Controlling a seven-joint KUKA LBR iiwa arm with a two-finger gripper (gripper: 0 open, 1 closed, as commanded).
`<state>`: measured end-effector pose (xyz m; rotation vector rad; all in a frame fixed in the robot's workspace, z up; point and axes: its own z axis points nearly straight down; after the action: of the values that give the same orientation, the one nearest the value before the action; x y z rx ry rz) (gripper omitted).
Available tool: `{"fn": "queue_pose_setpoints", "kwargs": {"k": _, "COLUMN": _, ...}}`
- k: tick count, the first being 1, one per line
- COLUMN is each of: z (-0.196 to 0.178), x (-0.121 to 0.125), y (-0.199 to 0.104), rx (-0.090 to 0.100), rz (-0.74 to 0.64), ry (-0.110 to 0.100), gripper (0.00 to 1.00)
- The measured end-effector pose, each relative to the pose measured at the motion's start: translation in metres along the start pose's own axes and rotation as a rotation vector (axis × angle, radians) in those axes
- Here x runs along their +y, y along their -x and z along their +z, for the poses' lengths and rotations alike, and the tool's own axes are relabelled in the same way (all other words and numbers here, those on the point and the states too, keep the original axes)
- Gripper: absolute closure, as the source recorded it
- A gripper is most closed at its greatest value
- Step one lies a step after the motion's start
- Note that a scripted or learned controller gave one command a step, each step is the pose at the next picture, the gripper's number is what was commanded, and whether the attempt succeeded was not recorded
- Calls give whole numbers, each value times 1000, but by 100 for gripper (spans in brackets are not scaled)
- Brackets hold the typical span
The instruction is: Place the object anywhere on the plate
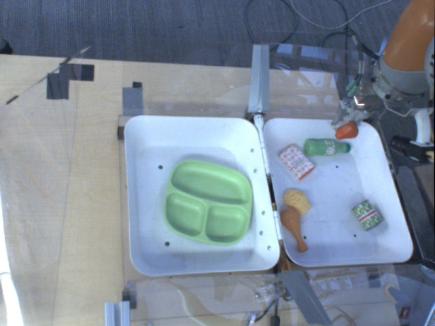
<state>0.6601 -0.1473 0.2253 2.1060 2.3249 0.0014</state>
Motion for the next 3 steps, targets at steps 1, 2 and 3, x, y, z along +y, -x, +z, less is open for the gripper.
{"fn": "queue_pose_setpoints", "kwargs": {"k": 1, "z": 43, "x": -17, "y": -76, "rx": 4, "rz": -243, "ry": -4, "gripper": 100}}
{"fn": "queue_pose_setpoints", "kwargs": {"k": 2, "z": 43, "x": -30, "y": -185, "rx": 4, "rz": -350, "ry": -3, "gripper": 100}}
{"fn": "queue_pose_setpoints", "kwargs": {"k": 3, "z": 43, "x": -42, "y": -242, "rx": 5, "rz": -624, "ry": -3, "gripper": 100}}
